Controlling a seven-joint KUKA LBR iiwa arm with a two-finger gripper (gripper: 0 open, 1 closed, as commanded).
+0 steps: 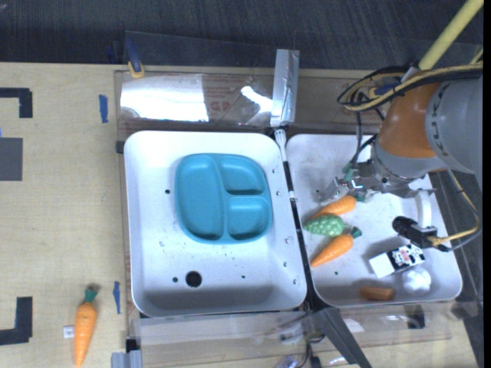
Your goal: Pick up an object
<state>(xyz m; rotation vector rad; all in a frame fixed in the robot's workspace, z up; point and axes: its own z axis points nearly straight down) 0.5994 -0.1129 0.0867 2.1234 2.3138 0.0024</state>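
Orange carrot (pixel 338 205) beside hand (pixel 354 182), no readable labels

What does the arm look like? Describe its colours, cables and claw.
The arm is a thick, rounded grey body with a broad orange band above the wrist. Yellow and black cables loop over the band. Below it sits a pale metallic wrist section leading to the small claw, which has dark and silvery parts with a touch of green. The claw's details are too small to make out.
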